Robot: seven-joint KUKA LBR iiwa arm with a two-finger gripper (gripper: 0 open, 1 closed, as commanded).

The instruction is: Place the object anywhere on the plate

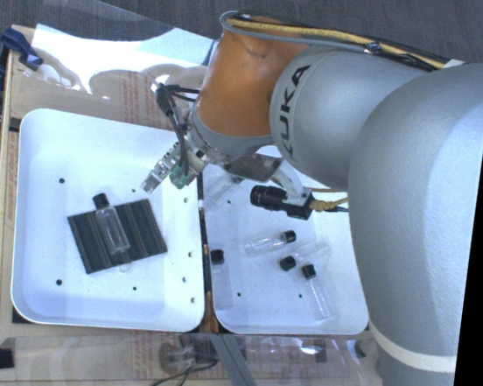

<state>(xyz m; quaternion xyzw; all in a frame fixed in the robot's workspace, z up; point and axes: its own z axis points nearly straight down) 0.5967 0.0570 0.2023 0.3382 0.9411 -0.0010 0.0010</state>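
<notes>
Arm (358,115) reaches in from the right, bulky grey body over the right bin (344,320), orange band above the wrist sitting over the divide between the bins. Tool (163,172) hangs at the upper right corner of the left bin (45,206), tip angled down-left. Can't tell if it's apart or together at this angle; nothing visible between the tips.

Dark ribbed plate (145,224) lies in the middle of the left bin. A clear vial with a black cap (111,222) rests on the plate, down-left of the tool and apart from it.

Right bin carries more clear vials (269,240) with black caps, loose on its floor.
</notes>
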